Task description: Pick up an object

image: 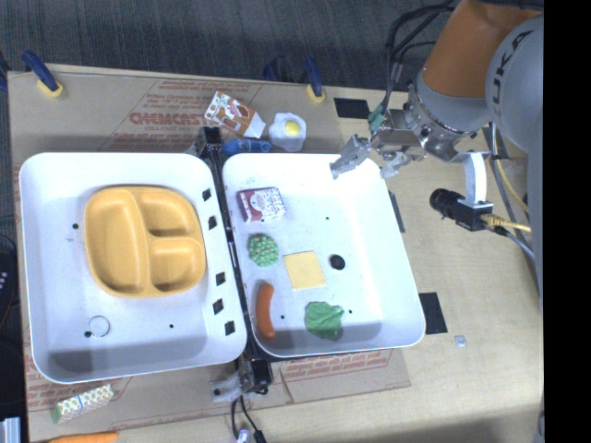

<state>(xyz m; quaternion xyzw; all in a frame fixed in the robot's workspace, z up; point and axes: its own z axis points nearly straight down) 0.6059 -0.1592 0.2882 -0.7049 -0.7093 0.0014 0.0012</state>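
A: While the arm (489,53) reaches in from 3 o'clock, note the big items first. Bench?

B: Cardboard-covered bench (148,109), two shallow white bins on it side by side. Left bin (55,275) at 9 o'clock, right bin (388,275) just past centre, rims touching along the middle.

A: Arm position?

B: Grey links, orange band at 1 o'clock. Gripper (351,160) hangs over the right bin's upper rim, near its 12 o'clock edge. It carries nothing; whether the fingers are spread or pressed together cannot be read from here.

A: Left bin contents?

B: Yellow divided tray (143,238), three compartments, lying flat in the bin's upper half.

A: Right bin, largest down?

B: Red-and-white carton (261,204) at the bin's 11 o'clock. Orange sausage-shaped toy (264,308) at 7 o'clock, lying along the left wall. Yellow square cheese slice (305,270) near centre. Green leafy piece (324,318) at 6 o'clock, just below the cheese. Green bumpy ball (263,249) between carton and sausage. Small dark disc (336,264) just beside the cheese at its 3 o'clock.

A: Gripper relative to those?

B: Well apart from all of them; the carton lies nearest, toward its 8 o'clock.

A: Outside the bins?

B: Printed packet (227,112) and a white-and-yellow egg toy (288,129) on the cardboard at 12 o'clock.
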